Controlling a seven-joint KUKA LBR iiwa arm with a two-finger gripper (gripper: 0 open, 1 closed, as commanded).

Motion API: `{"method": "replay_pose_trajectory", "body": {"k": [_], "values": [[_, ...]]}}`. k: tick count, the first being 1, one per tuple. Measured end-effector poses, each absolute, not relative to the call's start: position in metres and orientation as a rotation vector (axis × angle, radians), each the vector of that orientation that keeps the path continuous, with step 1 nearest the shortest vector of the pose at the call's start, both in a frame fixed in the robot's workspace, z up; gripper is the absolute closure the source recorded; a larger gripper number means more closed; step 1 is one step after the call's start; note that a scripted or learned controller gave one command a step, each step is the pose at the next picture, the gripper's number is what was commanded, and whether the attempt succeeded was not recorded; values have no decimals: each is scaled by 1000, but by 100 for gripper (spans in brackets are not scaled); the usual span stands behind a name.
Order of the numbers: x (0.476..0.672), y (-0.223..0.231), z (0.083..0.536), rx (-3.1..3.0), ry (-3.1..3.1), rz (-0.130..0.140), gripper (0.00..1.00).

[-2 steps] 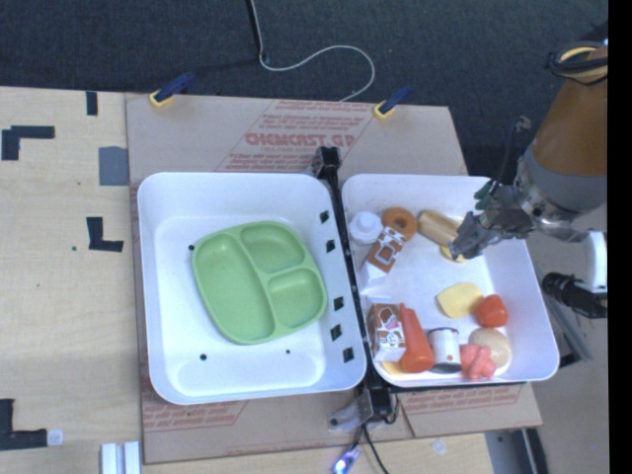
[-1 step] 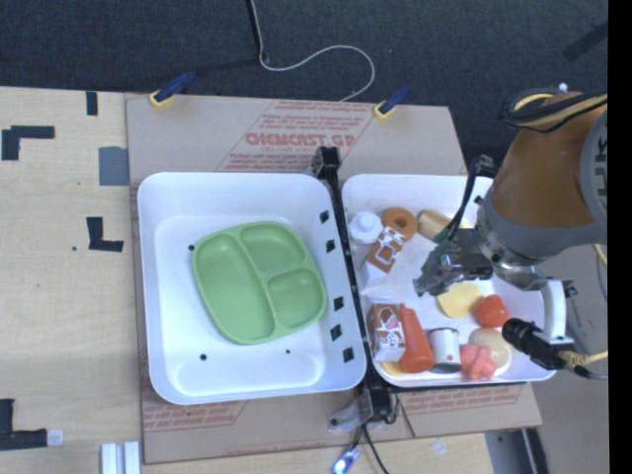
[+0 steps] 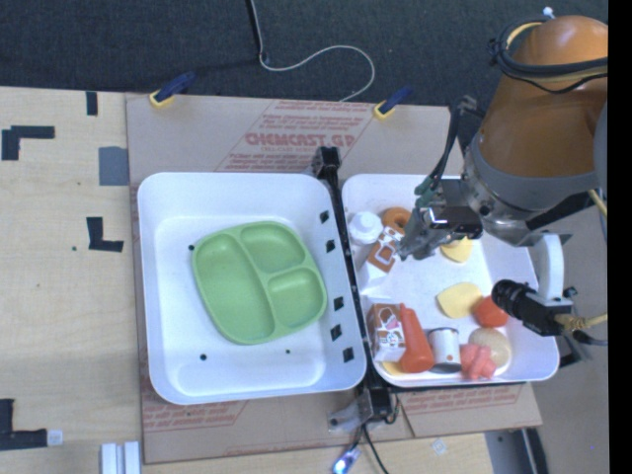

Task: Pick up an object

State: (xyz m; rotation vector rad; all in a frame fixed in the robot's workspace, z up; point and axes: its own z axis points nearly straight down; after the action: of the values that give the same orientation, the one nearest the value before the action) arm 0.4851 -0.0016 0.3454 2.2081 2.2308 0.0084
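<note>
Two white bins (image 3: 158, 265) (side by side), one green plate (image 3: 259, 282).

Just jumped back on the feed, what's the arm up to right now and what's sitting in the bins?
The arm's gripper is down over the right bin, near the doughnut and a small white bottle at its left end. Nothing is visibly held. The rest of the right bin's toy food lies loose, including a yellow piece, a red tomato-like piece and a small carton. The left bin holds a green divided plate, lying flat.
</note>
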Motion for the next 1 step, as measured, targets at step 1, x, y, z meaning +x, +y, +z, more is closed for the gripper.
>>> {"method": "replay_pose_trajectory", "body": {"k": [1], "values": [[485, 60, 423, 2209, 2231, 6, 100]]}}
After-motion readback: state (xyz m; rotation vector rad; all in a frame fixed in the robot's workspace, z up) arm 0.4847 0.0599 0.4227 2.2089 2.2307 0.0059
